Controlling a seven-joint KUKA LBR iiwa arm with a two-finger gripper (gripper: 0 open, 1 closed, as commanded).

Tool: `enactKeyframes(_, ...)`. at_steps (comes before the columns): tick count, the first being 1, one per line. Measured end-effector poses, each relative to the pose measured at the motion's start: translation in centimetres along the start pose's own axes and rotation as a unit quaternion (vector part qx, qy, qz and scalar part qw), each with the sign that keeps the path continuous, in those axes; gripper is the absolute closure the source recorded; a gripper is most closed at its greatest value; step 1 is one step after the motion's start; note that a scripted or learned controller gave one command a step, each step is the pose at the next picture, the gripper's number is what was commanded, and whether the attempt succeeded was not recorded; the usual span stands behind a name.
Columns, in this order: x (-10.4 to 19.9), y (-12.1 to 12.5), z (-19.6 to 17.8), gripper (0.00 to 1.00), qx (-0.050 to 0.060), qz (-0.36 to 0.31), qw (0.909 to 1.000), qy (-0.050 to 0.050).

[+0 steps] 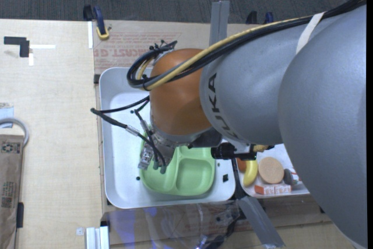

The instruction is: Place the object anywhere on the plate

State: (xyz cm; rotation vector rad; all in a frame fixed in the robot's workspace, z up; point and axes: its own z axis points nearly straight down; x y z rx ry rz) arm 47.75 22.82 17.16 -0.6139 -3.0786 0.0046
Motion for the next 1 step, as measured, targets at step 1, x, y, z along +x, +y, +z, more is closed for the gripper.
enactKeyframes(1, -0.01, 0.0, 0.0, 0.0, 0.0, 0.0, 1.0, 0.0)
